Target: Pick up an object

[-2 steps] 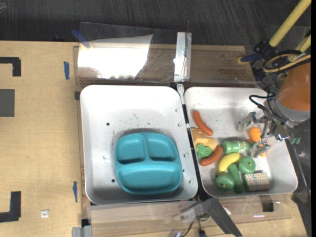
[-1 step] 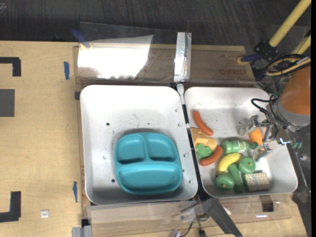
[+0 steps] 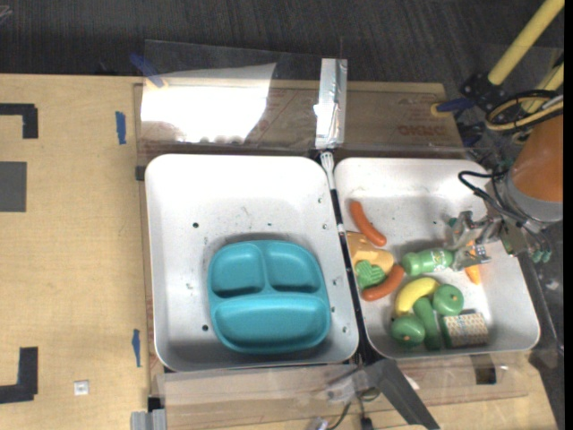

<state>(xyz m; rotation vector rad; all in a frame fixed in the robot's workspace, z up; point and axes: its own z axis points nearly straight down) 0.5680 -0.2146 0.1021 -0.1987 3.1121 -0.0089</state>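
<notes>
Camera view, nearest edge first: one teal divided tray (image 3: pixel 267 296) lies low in the left bin (image 3: pixel 170 195). In the right bin (image 3: pixel 524 316), a heap holds one yellow banana (image 3: pixel 414 293), a green bottle (image 3: pixel 427 261) and two orange sausages (image 3: pixel 367 223). The end effector (image 3: pixel 472 242) hangs just beside the bottle; whether it grips anything I cannot tell. Beyond the bins, the table (image 3: pixel 63 195) bears one clear sheet (image 3: pixel 219 101).

A robotics lab — tape-marked plywood bench (image 3: pixel 72 240), loose cables (image 3: pixel 515 106), two white bins (image 3: pixel 170 195).
</notes>
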